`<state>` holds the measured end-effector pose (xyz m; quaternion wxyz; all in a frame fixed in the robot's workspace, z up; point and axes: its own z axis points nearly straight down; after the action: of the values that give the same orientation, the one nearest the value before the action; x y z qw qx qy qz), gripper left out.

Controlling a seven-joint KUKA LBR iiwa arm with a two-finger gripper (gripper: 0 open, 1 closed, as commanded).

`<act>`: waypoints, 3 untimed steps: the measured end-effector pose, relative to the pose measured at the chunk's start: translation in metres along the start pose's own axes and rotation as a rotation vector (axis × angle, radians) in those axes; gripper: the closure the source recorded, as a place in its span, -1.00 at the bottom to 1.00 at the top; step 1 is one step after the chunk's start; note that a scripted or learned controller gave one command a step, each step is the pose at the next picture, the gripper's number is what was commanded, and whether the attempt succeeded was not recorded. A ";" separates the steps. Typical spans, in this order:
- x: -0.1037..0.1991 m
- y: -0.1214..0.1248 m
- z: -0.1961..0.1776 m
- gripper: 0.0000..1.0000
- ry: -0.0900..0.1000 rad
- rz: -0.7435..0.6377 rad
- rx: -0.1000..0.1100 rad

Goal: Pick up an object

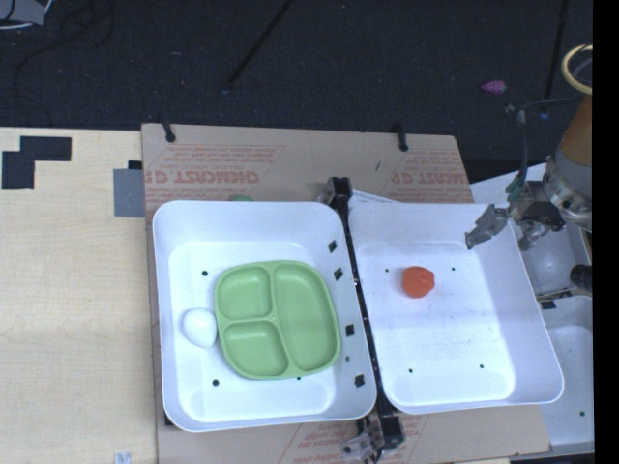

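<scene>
A small orange-red ball (pixel 418 281) lies in the right bin (pixel 455 375), a little above its middle. In the left bin (pixel 184 230) a green three-compartment plate (pixel 277 318) lies flat, with a white egg-shaped object (pixel 199 328) touching its left edge. My gripper (pixel 499 239) hangs over the right bin's upper right corner, up and to the right of the ball and well apart from it. Its two fingers stand spread, open, with nothing between them.
The bins sit side by side on a cardboard sheet (pixel 290 167) with black clips along the divider (pixel 350 288). A light wooden bench top (pixel 68 307) lies to the left. The arm's wrist (pixel 566 187) enters from the right edge.
</scene>
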<state>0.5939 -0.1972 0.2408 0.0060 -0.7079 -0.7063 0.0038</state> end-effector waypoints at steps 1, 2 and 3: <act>0.000 0.002 -0.007 -1.00 -0.003 -0.002 -0.013; -0.005 -0.005 0.042 -1.00 -0.001 -0.002 -0.007; -0.010 -0.005 0.104 -1.00 -0.001 -0.002 -0.006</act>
<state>0.5870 -0.2073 0.1365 0.0034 -0.7073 -0.7069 0.0019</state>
